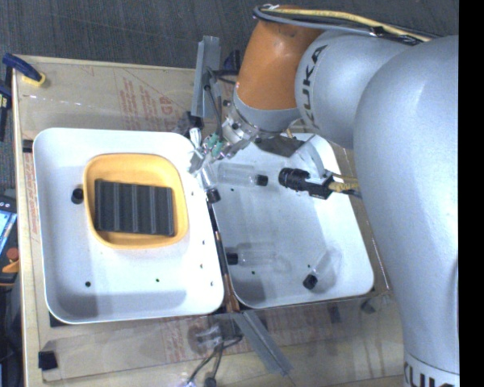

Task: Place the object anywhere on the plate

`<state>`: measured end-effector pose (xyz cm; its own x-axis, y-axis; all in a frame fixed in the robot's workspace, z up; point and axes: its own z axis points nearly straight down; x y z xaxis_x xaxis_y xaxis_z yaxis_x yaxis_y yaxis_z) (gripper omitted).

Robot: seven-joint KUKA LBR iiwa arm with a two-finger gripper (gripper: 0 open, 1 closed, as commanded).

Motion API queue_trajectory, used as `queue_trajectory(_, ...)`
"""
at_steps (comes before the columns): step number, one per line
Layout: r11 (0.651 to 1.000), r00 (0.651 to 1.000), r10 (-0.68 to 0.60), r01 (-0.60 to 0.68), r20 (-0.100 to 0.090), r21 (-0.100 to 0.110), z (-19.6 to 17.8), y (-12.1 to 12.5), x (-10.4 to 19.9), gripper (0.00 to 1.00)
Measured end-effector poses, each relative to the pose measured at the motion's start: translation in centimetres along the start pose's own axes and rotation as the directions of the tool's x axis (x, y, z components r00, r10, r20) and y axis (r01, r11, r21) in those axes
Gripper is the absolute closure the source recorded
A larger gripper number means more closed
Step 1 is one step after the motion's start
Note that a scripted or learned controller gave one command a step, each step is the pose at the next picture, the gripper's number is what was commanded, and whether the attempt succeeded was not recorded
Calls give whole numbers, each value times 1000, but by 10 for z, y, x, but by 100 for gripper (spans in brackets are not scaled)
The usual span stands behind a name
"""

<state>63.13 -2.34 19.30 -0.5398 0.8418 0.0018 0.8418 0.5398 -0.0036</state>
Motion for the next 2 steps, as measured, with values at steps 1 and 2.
queue_trajectory(1,978,978,-209,209,4,-4,0,22,11,100)
queue_trajectory(2,978,978,-209,209,4,-3,0,22,11,0)
